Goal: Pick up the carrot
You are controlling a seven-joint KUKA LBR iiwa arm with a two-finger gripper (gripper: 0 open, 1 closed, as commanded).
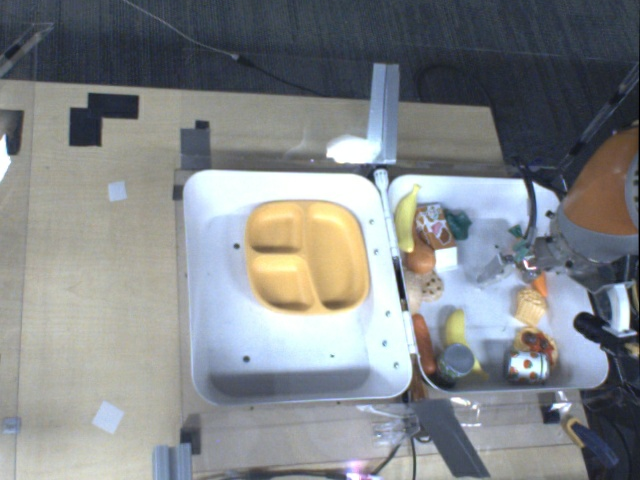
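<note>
The arm [600,198] leans over the right bin [590,373], its gripper [528,258] beside the carrot [541,286] near the far wall, angled as if for a grab; its grip cannot be told.

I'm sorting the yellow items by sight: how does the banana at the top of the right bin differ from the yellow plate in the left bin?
The banana is slim, curved and bright yellow; the plate is broad, squarish and duller orange-yellow. The banana lies among clutter in the right bin; the plate sits alone in the left bin. The plate has three compartments; the banana has none.
</note>
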